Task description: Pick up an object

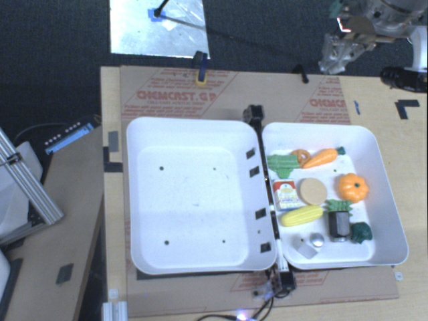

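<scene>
The claw point(332, 62) is seen high at the upper right, hung beyond the far edge of the surface point(281, 92) and well apart from both bins. How far it is spread cannot be told; its tips are blurred against the dark floor. Nothing is seen gripped in it.

Below and nearer, the right bin point(384, 179) is found loaded. A carrot point(321, 158) is laid along its far side, with a small orange ring point(301, 156) touching its left end and a green leafy piece point(282, 164) just beside that. A small pumpkin point(352, 187) is set toward the right wall. At the middle a round tan disc point(311, 192) is seen, with a small red-and-white carton point(286, 195) just to its left. A corn cob point(301, 215) is laid below them, tilted. A dark block point(338, 224) is stood to its right, with a green piece point(362, 232) near the right wall. A small grey object point(307, 246) is left at the near edge; what it is cannot be told.

The left bin point(194, 192) is joined to the right one along a dark hinge strip point(262, 179).
</scene>
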You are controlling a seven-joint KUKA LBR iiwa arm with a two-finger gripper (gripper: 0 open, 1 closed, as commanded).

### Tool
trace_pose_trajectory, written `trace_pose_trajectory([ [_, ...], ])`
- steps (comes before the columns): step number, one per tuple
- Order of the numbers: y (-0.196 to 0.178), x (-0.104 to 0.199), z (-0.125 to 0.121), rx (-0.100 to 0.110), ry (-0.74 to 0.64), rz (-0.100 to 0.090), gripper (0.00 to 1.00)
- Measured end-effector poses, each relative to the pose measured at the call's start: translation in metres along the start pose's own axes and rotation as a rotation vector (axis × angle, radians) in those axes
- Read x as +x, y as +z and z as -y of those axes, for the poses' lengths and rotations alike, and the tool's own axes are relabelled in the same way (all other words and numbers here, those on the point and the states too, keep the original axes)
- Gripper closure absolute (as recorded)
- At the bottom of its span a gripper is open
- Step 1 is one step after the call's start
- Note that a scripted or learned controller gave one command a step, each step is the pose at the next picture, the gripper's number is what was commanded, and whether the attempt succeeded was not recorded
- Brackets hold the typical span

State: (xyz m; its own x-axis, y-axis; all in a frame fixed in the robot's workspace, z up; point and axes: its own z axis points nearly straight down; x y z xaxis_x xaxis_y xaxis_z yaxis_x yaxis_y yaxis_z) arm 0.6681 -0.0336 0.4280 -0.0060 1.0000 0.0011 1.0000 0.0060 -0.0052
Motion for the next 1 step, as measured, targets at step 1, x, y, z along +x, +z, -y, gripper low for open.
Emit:
trace_pose_trajectory([
  [1,-0.0511,-0.0218,-0.0002,-0.011,0.005,0.002,1.0],
])
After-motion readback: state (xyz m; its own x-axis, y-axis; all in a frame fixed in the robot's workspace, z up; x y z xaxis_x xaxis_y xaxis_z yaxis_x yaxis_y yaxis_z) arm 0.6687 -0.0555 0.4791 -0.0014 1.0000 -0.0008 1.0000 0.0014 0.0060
